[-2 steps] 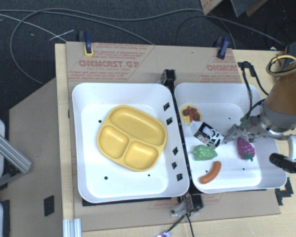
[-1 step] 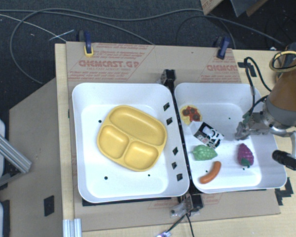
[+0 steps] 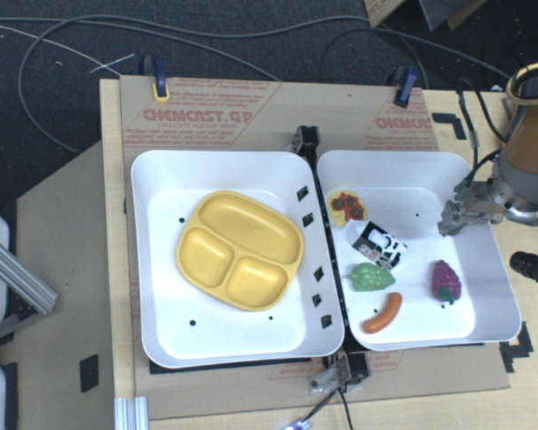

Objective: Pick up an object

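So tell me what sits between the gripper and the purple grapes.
Nothing visible does. The gripper hangs over the right bin's far right side, and only bare white floor separates it from the purple grapes just in front.

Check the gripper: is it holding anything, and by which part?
Nothing is held. The gripper sits at the right bin's right side, apart from the purple grapes and the other toy foods.

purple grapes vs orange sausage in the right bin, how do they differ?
Colour: the purple grapes are dark purple, the orange sausage is orange-red. Shape: the grapes are a bumpy oval cluster, the sausage a smooth slim curved rod. Place: the grapes lie nearer the bin's right wall, below the end effector; the sausage lies nearer the front rim, below the green toy. Both lie free in the right bin.
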### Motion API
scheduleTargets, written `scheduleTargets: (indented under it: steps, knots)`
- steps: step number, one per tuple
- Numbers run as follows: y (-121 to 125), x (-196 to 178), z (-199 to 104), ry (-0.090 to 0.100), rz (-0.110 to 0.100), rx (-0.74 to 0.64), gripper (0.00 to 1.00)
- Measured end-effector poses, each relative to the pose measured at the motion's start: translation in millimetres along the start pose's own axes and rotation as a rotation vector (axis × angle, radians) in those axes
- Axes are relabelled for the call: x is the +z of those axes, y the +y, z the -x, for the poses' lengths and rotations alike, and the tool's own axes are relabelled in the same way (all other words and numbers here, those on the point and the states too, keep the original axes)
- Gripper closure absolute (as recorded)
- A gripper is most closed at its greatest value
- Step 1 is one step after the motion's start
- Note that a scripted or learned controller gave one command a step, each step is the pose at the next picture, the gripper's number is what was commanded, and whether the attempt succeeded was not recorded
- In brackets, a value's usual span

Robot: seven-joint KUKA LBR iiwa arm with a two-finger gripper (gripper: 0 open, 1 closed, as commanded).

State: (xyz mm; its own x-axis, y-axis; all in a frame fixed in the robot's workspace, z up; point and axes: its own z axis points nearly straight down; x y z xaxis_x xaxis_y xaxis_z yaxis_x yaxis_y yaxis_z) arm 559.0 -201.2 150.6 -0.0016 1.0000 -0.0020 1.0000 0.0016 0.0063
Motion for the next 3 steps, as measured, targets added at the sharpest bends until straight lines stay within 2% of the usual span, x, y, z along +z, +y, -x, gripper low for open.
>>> scheduleTargets:
  steps: [2, 3]
  knots:
    - [10, -82, 3, 0.001, -0.002, 0.000, 1.00]
    - [12, -91, -50, 0.005, -0.006, -0.005, 1.00]
